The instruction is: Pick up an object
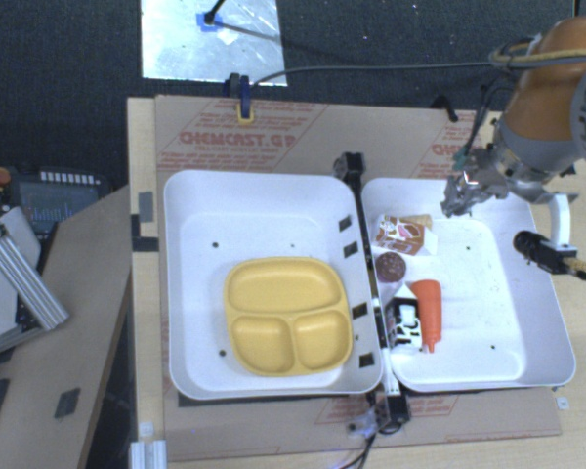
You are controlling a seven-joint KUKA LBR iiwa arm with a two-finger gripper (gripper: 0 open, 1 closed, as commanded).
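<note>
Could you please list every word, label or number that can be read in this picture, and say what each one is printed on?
"CHEMCAST GP": red print on the brown protective sheet beneath the bins, behind the left white bin.
More red print on the same sheet at the right rear: too blurred to read.
Small white-and-brown printed packet in the right white bin: print too small to read.
Black-and-white patterned item: no legible text.

two bins [273, 189], one tray [286, 315], perhaps four items [427, 313]

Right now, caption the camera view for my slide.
Tool above right bin's far edge; carrot and packet lie below.
</note>
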